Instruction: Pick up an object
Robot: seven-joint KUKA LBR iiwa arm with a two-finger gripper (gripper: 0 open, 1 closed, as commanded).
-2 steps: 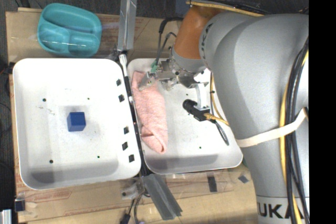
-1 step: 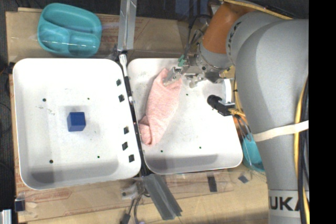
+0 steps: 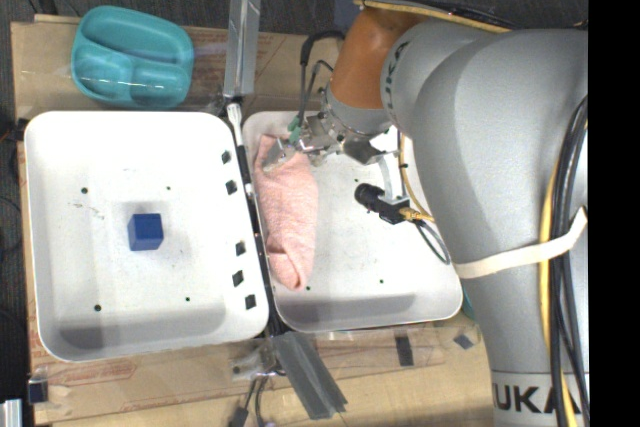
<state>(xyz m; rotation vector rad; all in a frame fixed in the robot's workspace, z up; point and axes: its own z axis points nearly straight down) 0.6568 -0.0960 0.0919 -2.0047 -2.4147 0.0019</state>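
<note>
Cloth: a pink cloth (image 3: 288, 210) lies crumpled along the left wall of the right bin (image 3: 400, 300), from the top corner down to about the middle.
Feel: it looks soft and light, without any stiffness; I judge it will fold and hang when it is lifted, and it will not break.
Where to hold: a raised fold at the upper end looks best, because flat parts can slip.
Tool: the tool (image 3: 303, 141) is at the upper end of the cloth; I cannot tell how it stands.
Other object: a small blue block (image 3: 146, 230) rests in the left bin (image 3: 60, 315), well apart.
</note>
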